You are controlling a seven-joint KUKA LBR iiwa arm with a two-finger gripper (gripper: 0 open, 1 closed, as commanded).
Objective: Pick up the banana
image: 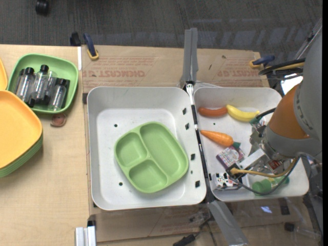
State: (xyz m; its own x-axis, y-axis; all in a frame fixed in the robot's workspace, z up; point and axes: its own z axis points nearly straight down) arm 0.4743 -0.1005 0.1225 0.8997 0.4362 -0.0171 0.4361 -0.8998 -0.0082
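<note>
The yellow banana lies near the far wall of the right bin, just right of a red sausage-shaped toy. My gripper hangs below the orange band of the arm, low over the right side of that bin. It is nearer to me than the banana and apart from it. The arm's wrist hides the bin's right part.
An orange carrot, a purple packet, a small black-and-white item and a green toy share the right bin. The left bin holds a green divided plate. A green tray of bottles and orange plates sit far left.
</note>
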